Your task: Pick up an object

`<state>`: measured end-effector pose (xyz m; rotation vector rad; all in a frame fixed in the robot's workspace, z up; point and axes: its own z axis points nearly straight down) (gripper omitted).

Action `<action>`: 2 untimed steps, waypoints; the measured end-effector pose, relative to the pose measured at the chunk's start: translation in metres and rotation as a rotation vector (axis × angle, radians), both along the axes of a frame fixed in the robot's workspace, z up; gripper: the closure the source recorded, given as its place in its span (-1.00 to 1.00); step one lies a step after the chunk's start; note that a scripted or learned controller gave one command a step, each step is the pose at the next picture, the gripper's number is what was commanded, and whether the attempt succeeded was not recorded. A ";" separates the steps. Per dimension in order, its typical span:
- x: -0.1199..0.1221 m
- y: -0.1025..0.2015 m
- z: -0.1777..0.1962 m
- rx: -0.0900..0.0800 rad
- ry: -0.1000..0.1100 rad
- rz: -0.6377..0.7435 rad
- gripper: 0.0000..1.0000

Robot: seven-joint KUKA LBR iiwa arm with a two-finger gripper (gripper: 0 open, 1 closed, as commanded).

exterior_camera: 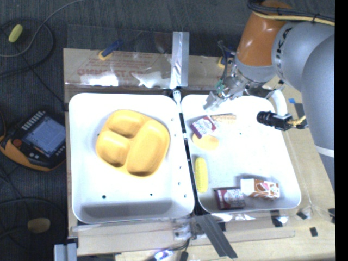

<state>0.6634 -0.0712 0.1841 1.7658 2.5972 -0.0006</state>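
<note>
Gripper [217, 95] is hanging over the right white plastic bin's [283, 162] far-left corner, nothing visibly between the fingers; can't tell the opening. Likely lining up on the small purple-and-white packet [203, 126] just below it, which is lying beside a flat yellow disc [206, 142]. Big yellow moulded tray [132, 142] is sitting in the left bin [87, 200], well clear.

Small purple-and-white packet [203, 126], tilted, flat in right bin's upper-left corner.
</note>
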 end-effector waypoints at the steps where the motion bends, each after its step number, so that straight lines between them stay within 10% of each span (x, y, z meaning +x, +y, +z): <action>1: -0.039 0.024 0.024 -0.001 0.001 0.159 1.00; 2: -0.057 0.006 0.006 0.000 0.000 0.398 1.00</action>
